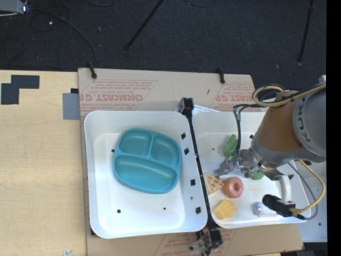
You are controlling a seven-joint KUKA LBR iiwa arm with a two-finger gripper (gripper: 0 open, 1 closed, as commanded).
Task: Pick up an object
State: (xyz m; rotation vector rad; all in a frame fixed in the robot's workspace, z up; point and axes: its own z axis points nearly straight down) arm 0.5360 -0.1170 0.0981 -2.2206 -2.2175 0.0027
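Observation:
My gripper (228,167) hangs low over the middle of the right bin (213,126), reaching in from the right. Just above it lies a green vegetable-shaped piece (230,144). Just below it sit a pink donut (233,187) and a tan waffle piece (212,183) by the bin's left wall. A yellow toy food piece (224,209) rests near the front edge. A small green piece (257,175) peeks out beside the wrist. I see nothing held in the gripper.
The left bin (101,207) holds a teal divided plate (147,160). A black divider (194,164) runs between the two bins. The arm's bulk covers the right bin's right side.

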